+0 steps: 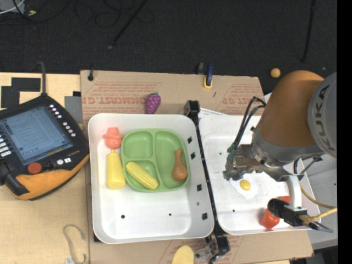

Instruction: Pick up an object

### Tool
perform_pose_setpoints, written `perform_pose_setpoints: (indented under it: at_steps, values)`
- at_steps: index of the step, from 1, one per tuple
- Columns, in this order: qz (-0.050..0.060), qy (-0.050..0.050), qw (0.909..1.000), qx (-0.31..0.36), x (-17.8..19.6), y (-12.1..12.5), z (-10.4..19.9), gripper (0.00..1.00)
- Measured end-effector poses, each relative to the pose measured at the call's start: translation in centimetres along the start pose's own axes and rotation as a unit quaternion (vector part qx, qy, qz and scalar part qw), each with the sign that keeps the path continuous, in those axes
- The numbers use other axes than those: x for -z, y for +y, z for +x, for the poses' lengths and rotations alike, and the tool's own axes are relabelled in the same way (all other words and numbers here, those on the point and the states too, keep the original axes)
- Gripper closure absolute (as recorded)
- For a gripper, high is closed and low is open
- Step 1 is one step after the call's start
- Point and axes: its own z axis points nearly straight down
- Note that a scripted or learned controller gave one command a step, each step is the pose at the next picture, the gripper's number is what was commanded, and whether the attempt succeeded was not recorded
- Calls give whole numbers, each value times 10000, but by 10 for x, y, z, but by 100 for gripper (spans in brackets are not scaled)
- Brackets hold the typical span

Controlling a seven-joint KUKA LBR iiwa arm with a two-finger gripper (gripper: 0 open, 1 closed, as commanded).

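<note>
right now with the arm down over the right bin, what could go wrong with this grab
1. The gripper sits beside the fried egg, not over it. The egg lies flat on the bin floor, so the fingers may well slide across it.
2. The egg lies partly under the wrist, so a poor grasp would be hard to spot in this view.
3. The red object lies near the right bin front wall; a sweeping arm might knock it.

End effector [235,171] over fried egg [245,186], R bin [220,213], green tray [144,145] L bin [143,219]
</note>
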Motion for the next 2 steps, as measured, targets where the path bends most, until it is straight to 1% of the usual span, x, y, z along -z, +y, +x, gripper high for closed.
perform_pose_setpoints:
  at_steps: [1,2]
  values:
    - [-4,-3,10000,1,-2,2,7,100]
    - [5,-7,10000,-11,-16,7,-4,100]
